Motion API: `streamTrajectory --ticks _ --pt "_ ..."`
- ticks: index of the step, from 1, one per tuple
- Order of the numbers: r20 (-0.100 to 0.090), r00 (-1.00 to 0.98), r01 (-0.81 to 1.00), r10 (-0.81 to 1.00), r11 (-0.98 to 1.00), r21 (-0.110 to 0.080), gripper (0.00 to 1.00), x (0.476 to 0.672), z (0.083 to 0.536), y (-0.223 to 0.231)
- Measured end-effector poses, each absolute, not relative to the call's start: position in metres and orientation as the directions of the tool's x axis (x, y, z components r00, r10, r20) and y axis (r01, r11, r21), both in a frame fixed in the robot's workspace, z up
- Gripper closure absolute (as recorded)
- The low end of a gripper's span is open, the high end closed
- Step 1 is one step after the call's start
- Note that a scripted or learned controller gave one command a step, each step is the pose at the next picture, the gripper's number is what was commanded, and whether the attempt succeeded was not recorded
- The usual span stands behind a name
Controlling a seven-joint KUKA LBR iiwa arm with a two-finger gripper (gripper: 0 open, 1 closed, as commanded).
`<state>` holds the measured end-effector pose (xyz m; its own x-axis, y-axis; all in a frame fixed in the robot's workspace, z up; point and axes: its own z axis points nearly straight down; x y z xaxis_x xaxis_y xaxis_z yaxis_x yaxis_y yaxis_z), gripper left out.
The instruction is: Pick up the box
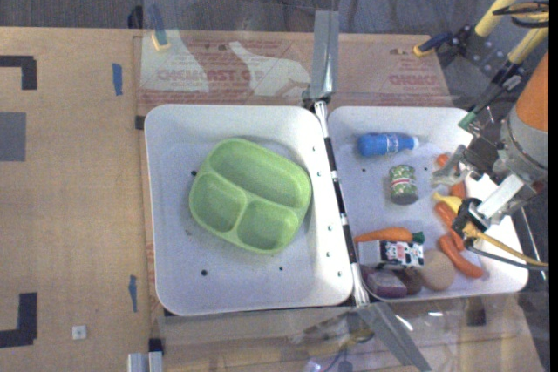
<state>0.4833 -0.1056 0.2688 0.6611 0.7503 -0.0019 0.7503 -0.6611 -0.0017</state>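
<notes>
Two bins side by side, is that right? How much can you make out from where you stand?

The left bin (166, 274) is easy: one green plate (250, 196) with three hollows, lying near its middle. The right bin (384, 122) is harder. The arm (536, 109) comes in over its right side and covers part of it. The claw (453, 174) sits over that side in a tangle of metal, and I cannot tell whether it is open or closed, or whether it has hold of anything

And the box?

One box (403, 253), black and white, at the near edge of the right bin, apart from the claw. One carrot (384, 234) lies against its far side. One purple vegetable (390, 281) is just in front of it, with one tan lump (438, 274) beside that, too blurred to name

What else is in there?

One blue bottle (386, 144) on its side and one small green can (402, 184), both in the open. Then there are bits half hidden under the arm: one long orange piece (460, 259), one yellow piece (447, 206), and some smaller orange scraps I cannot count
</notes>
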Motion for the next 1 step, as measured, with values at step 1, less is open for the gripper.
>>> streamTrajectory --ticks 1 --pt "-0.003 0.762 0.647 0.647 -0.762 -0.005 0.00 0.5223 0.1836 -0.0286"
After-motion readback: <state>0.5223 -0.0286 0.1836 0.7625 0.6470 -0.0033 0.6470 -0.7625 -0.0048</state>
